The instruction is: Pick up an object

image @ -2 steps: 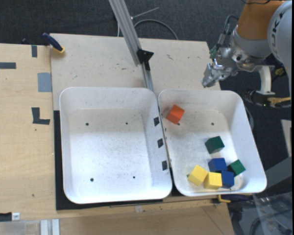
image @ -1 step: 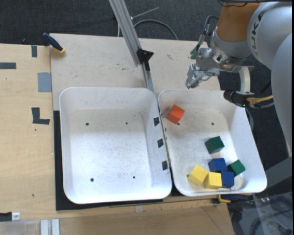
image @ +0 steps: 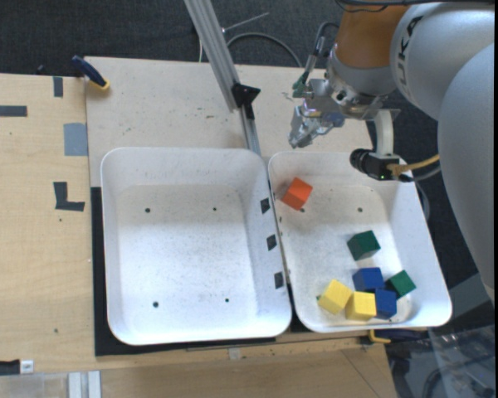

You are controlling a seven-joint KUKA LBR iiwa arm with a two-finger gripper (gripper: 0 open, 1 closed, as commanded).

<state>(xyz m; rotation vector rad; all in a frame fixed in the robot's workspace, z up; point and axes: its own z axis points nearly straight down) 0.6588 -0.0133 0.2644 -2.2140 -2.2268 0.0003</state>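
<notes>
The hand [image: 303,136] hangs above the right white bin's [image: 415,222] far rim, near the orange cube [image: 297,194]; grip state cannot be told.

Orange cube [image: 297,194] lies tilted near the right bin's [image: 415,222] far-left corner.

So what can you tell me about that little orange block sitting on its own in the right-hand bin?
The orange block is a small cube with plain, matte faces, possibly painted wood or plastic. It sits in the right bin near the bin's far left corner, turned at an angle to the walls, one edge seeming slightly lifted. It looks whole and unmarked. Nothing touches it but the bin floor; the other blocks are clustered away at the near end. The gripper hangs above and beyond it, apart from it.
</notes>
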